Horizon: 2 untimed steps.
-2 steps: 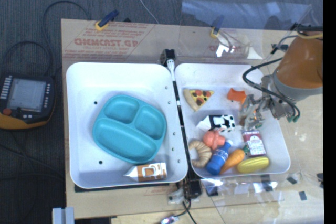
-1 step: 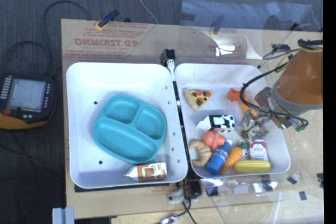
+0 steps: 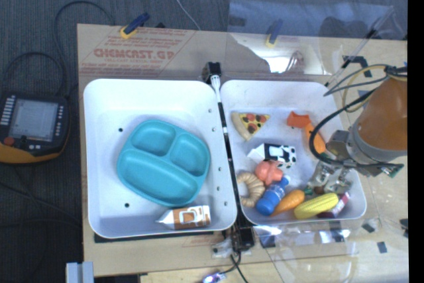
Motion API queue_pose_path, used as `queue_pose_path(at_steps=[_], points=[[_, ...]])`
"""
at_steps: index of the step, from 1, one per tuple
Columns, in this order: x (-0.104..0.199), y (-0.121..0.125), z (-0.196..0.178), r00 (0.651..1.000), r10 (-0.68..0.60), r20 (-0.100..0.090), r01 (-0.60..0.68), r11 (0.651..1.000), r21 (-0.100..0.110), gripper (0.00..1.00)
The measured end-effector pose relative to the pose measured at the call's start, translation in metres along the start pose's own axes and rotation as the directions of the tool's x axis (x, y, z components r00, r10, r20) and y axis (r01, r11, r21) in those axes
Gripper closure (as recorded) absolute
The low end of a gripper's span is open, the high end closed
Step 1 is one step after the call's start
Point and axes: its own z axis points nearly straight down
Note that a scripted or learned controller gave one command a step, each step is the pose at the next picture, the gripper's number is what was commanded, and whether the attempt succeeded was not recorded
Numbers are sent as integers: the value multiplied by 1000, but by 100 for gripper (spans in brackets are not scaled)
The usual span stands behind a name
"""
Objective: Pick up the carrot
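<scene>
Where the right bin [image 3: 295, 93] nears its front wall, the carrot [image 3: 289, 201] lies on the white floor, a small orange piece angled with one end against a blue bottle [image 3: 270, 199] on its left and its other end beside a yellow corn cob [image 3: 317, 205] on its right. Just behind the bottle sit a pinkish-orange toy [image 3: 267, 171] and a tan ring-shaped pastry [image 3: 249, 187]. Farther back in the same bin are a black-and-white cow-patterned toy [image 3: 278, 154], a pizza slice [image 3: 250, 122] and an orange wedge [image 3: 299, 120].

Above the corn cob, the gripper [image 3: 331, 180] hangs over the bin's right front part, with the arm's orange band [image 3: 387, 117] behind it and black cables [image 3: 338, 113] looping past. Its metal fingers point down close to the corn cob and a little to the right of the carrot; how far apart they stand cannot be made out, and nothing is seen between them. The carrot lies free on the bin floor.

Across the divider, the left bin [image 3: 106, 103] holds a teal divided plate [image 3: 164, 160] and, near its front wall, a small brown-and-white carton [image 3: 186, 217] lying on its side. Left of the bench, a control pendant [image 3: 30, 126] rests on the carpet.
</scene>
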Motion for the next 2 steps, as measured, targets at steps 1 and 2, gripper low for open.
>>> queue_pose_path(at_steps=[1,2], points=[[-93,-94,7,986,-169,5,169,985,20,100],[-115,-98,-63,870,-493,4,493,870,-4,100]])
